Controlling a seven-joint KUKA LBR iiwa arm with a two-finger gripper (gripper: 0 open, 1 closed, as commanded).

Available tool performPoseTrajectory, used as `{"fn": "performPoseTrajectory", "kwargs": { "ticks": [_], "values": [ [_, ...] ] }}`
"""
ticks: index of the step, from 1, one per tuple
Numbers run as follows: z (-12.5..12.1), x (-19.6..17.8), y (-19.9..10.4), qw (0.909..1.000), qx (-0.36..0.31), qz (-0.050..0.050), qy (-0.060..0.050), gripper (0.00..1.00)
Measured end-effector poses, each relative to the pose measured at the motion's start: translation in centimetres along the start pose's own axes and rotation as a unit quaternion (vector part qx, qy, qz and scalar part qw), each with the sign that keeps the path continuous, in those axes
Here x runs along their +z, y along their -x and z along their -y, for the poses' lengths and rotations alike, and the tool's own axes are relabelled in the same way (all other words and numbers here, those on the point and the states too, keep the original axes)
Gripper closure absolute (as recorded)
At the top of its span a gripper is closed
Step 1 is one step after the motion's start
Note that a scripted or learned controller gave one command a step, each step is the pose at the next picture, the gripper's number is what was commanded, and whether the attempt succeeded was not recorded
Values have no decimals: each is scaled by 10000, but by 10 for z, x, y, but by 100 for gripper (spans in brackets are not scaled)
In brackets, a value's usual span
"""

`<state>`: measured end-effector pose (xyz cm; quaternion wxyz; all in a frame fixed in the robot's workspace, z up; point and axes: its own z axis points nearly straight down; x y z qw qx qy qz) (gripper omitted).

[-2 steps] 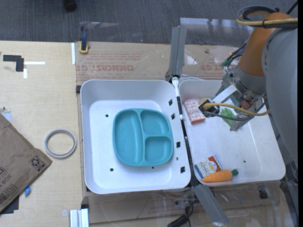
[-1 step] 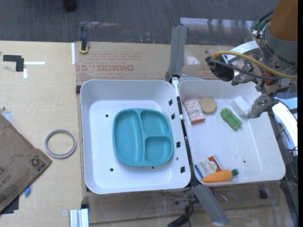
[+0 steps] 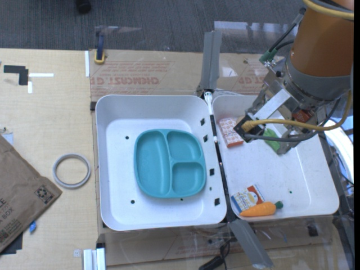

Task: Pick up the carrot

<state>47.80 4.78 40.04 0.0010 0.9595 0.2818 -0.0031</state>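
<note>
The carrot (image 3: 259, 209), orange with a green stub at its right end, lies near the front wall of the right bin (image 3: 315, 187). My gripper (image 3: 286, 142) hangs over the back half of that bin, well behind the carrot and apart from it. A green thing (image 3: 272, 139) lies just below the gripper, partly hidden by it.
A small picture card (image 3: 247, 197) touches the carrot's back left side. A red and white box (image 3: 228, 131) sits at the right bin's back left. The left bin (image 3: 112, 167) holds a teal divided plate (image 3: 169, 163). A tape ring (image 3: 72, 170) and a cardboard box (image 3: 22, 198) lie on the bench at left.
</note>
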Motion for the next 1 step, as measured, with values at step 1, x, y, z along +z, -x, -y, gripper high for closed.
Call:
{"fn": "performPoseTrajectory", "kwargs": {
  "ticks": [1],
  "values": [
    [-23, -41, 14, 9922, 1246, -19, 9, 0]
  ]
}}
